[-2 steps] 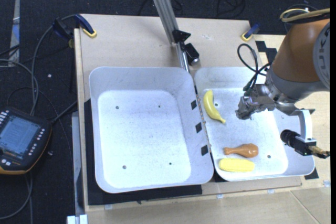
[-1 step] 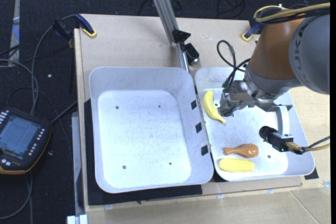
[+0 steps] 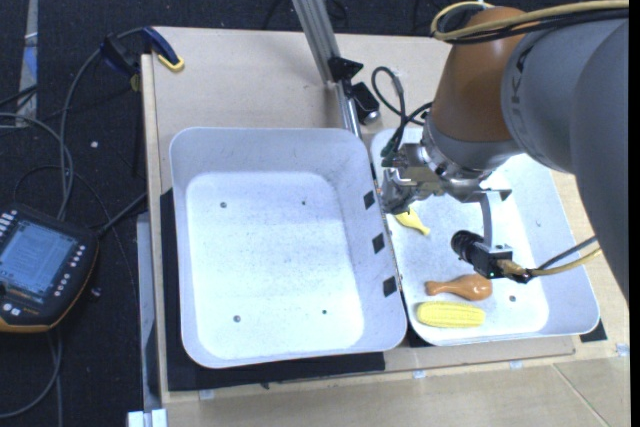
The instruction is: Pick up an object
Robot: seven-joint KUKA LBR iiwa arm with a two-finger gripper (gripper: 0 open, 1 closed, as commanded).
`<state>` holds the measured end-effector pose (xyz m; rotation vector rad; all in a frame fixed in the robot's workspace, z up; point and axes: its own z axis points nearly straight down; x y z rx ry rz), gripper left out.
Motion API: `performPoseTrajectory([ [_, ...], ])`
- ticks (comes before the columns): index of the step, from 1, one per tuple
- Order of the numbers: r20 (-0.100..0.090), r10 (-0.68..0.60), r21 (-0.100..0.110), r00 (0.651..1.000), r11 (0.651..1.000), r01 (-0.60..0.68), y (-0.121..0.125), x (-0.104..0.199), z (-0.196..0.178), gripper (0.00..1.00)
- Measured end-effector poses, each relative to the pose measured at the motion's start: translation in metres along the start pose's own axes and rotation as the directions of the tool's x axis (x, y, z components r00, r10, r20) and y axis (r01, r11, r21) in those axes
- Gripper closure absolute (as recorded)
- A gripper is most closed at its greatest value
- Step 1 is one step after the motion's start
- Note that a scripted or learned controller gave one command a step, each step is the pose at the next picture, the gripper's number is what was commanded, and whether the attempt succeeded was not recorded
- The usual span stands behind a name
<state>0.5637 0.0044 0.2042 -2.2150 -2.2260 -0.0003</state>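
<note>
White plastic, two shallow bins sitting side by side on the pale wooden surface (image 3: 250, 75): the left bin (image 3: 270, 245) lying bare-floored, the right bin (image 3: 565, 300) carrying every candidate object and lying under the grey-and-orange arm (image 3: 500, 105) reaching in from the right. Tool (image 3: 405, 190) hanging low over the right bin's near-left portion, close to the wall dividing the bins; its degree of opening is being hidden by the wrist housing, so cannot be told, and nothing is showing as held. Objects, largest first: a yellow corn cob (image 3: 450, 316) lying at the bin's front edge; a tan drumstick-shaped piece (image 3: 461, 289) lying just behind it, near but apparently not touching; a small yellow banana-like piece (image 3: 412, 222) lying just below the tool, the likeliest target. Advice for the step in hand: centring over that small piece, aligning across its narrow width, keeping off the bin wall while descending, closing only once astride it.
</note>
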Motion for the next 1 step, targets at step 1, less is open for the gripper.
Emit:
performPoseTrajectory([
  [1,0.0,0.001,-0.001,1.0,1.0,-0.001,0.0097,0.0432,-0.0051,1.0],
])
